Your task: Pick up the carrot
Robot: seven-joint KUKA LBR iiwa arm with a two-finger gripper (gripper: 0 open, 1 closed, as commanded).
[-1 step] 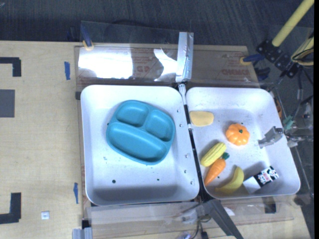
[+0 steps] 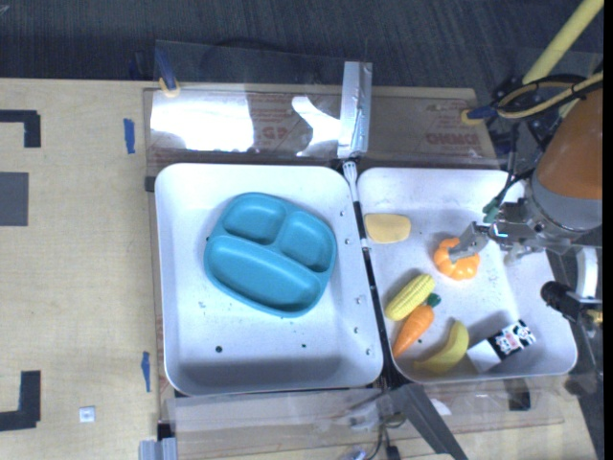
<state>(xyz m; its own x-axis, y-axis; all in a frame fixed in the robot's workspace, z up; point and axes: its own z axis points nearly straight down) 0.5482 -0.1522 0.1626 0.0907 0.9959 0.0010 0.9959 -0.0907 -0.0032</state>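
The carrot [image 2: 415,327], orange with a green top, lies in the right bin [image 2: 536,185] near its front left, pointing toward the front edge. It rests between a yellow corn cob [image 2: 409,295] behind it and a banana [image 2: 445,348] to its right, close to both. My gripper [image 2: 476,241] hangs over the middle of the right bin, right at the upper edge of a round orange fruit [image 2: 456,262]. It is well behind and to the right of the carrot. Nothing shows held in it.
A pale yellow piece [image 2: 387,227] lies at the back left of the right bin. A small black and white object [image 2: 510,339] sits at the front right. The left bin [image 2: 182,333] holds a blue divided plate [image 2: 271,252]. The bins' shared wall [image 2: 364,276] runs just left of the carrot.
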